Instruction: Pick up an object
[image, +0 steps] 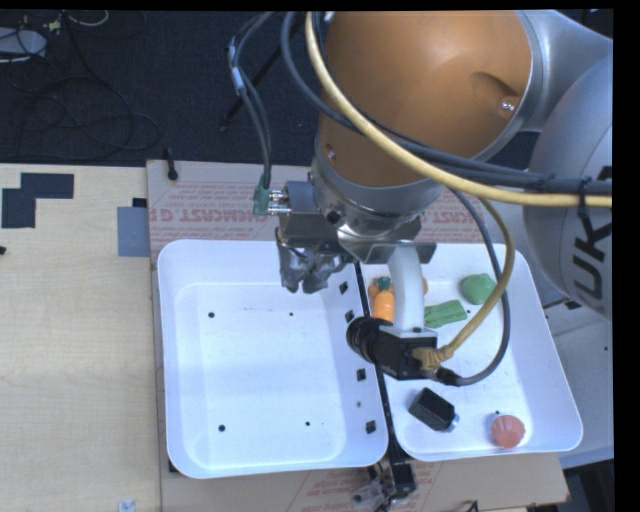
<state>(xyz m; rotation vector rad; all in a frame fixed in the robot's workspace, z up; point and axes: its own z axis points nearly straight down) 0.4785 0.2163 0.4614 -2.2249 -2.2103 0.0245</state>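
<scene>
**Tool over the bin divider, nothing visibly held**

You've got the arm (430, 90) reaching in from the right, its orange band filling the top of the view. The tool (308, 268) sits at the far edge of the left bin (250, 440), right by the divider between the 2 bins. You can't tell from this angle whether its fingers are apart or together: they read as a dark grey cluster, and nothing shows between them.

Candidate objects are all in the right bin (560, 400), to the right of the tool:
- orange piece (380, 298), just beside the tool, partly hidden by a white cylinder on the wrist (405, 290)
- flat green piece (445, 313), further right
- rounded green piece (477, 288), beyond that, near the far wall
- black block (433, 409), well apart, nearer the camera
- reddish round piece (507, 430), well apart, by the near right corner

A yellow cable (480, 310) loops off the wrist over the right bin, ending at a black connector (395, 350) above the divider. The tabletop (70, 350) lies left of the bins.
</scene>
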